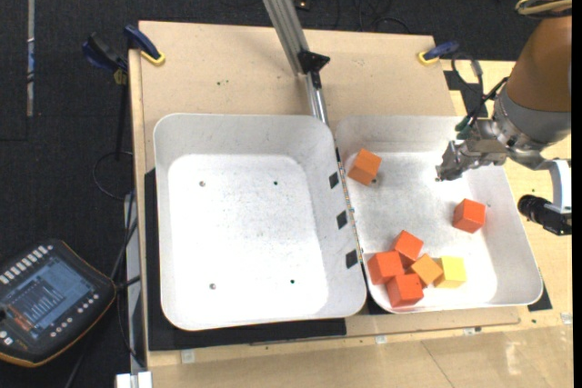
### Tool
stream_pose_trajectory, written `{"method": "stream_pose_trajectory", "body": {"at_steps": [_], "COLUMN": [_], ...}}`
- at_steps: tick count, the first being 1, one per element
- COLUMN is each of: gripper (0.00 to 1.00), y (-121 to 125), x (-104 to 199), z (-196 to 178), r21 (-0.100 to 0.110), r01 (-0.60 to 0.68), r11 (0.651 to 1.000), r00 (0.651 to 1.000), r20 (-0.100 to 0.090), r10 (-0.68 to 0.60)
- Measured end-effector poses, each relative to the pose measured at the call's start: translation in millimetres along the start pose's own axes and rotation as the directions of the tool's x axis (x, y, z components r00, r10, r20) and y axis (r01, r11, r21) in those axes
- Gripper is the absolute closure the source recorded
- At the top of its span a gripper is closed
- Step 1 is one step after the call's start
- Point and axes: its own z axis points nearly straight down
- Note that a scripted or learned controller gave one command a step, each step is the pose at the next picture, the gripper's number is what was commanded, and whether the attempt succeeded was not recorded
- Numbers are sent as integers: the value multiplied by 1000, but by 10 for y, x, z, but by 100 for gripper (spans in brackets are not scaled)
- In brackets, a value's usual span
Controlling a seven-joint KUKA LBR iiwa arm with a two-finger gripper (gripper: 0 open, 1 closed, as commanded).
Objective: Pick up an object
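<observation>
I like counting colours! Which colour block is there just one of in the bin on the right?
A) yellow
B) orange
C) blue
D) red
A: a single yellow block lies at the edge of the cluster near the front of the right bin; the other blocks there are orange or red, and several of each.

Grey arm in from right, wrist angled down-left, pincer (447, 170) low — tips unclear
</observation>
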Motion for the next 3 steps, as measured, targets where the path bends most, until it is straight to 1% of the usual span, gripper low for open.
{"method": "stream_pose_trajectory", "body": {"at_steps": [1,2,3], "gripper": [100,100,100], "y": [12,-14,-186], "x": [0,591,1159], "z": [-245,-241,-149], "r21": [2,6,9], "r01": [-1,5,5], "r11": [1000,1000,1000], "r00": [1000,1000,1000], "r20": [-1,-4,-4], "r10": [1,-5,-4]}}
